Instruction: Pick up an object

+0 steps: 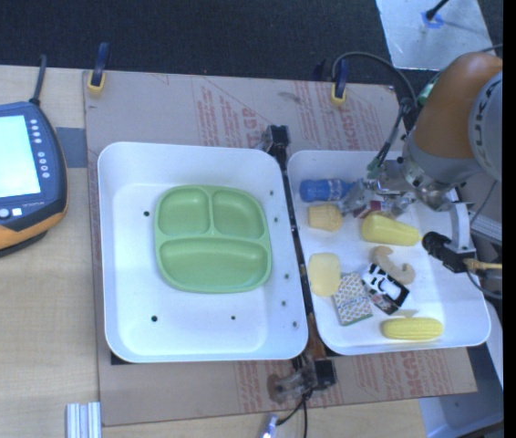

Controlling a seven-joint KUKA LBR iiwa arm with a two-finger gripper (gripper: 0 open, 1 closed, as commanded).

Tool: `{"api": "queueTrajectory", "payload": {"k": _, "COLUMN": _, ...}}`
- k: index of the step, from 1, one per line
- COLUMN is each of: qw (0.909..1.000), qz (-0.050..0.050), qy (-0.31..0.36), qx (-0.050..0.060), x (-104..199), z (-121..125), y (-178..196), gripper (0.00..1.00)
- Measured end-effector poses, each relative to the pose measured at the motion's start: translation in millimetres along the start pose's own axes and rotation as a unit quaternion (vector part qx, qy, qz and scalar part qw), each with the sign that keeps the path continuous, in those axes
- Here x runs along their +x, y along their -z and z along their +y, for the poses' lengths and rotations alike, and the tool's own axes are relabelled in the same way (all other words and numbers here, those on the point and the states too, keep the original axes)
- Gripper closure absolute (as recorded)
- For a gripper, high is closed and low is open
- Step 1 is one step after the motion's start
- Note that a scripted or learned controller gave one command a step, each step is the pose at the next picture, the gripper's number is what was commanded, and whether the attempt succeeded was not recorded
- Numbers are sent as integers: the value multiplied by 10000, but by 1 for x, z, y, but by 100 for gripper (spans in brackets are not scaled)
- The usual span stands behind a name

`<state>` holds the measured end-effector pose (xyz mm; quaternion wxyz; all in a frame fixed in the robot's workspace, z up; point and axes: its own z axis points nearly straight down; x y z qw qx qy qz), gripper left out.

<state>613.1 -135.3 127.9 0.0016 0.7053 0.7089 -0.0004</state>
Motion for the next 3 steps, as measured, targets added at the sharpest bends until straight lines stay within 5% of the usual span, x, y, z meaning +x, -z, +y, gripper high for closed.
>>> {"api": "queueTrajectory", "payload": {"k": 1, "qw": 10000, "qz": 4, "qy": -1, "qx": 30, "x": -35, "z": -34, "y": -36, "gripper": 0}}
{"api": "queueTrajectory", "payload": {"k": 2, "qw": 10000, "qz": -7, "qy": 15, "qx": 31, "x": -36, "z": -33, "y": -26, "gripper": 100}}
{"api": "queueTrajectory", "payload": {"k": 3, "qw": 10000, "qz": 9, "qy": 18, "qx": 20, "x": 67, "z": -55, "y": 65, "gripper": 100}}
